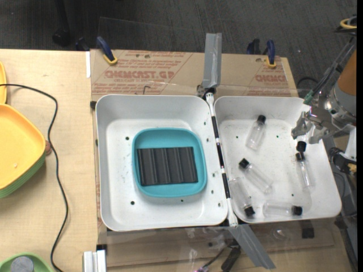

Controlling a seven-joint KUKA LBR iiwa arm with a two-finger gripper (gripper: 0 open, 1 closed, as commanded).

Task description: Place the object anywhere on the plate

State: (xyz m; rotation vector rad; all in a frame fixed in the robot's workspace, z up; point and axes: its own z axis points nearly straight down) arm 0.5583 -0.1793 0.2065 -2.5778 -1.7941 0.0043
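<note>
**Gripper at the right bin's far edge, plate alone in the left bin**

The gripper (302, 130) sits low over the right rim of the right bin (272, 102), at the end of the arm (346, 89) that enters from the right side of the view; the orange band shows near the frame's edge above the wrist. Its metal parts are small and cluttered here — I cannot tell whether it is open or closed. Just below it a black-capped vial (303, 164) lies along the bin's right wall, its cap close under the gripper, yet nothing can be made out as held.

Four more clear vials rest on the right bin's floor: one (256, 132) tilted near the top, one (254, 173) in the middle, one (243, 200) by the lower left corner and one (282, 210) along the bottom edge.

The teal plate (169, 136), with a dark ribbed insert, sits in the middle of the left bin (113, 152) — well apart from the vials and the gripper.

Behind the bins a brown cardboard sheet (153, 72) carries red print; on the left it reads roughly "CHEMCAST GP", and the repeat at the right is cut off. A yellow dish (17, 152) lies on the bench at far left.
</note>
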